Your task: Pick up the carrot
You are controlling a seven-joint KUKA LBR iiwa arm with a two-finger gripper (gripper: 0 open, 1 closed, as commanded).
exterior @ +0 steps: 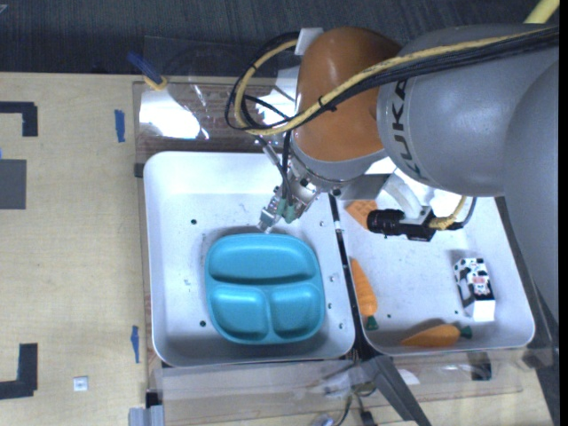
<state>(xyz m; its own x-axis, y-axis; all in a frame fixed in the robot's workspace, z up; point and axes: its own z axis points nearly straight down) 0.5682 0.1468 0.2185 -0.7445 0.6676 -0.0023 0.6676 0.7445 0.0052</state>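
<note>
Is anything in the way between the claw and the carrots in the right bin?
Yes. The claw is over the left bin, above the blue tray. The bins' adjoining walls lie between it and the nearest carrot, which rests against the right bin's left wall.

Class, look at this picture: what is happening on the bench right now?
A grey robot arm reaches over two white bins. Its gripper hangs over the left bin, just above a blue divided plate. The carrots lie in the right bin, untouched, beside a small black and white object.
</note>
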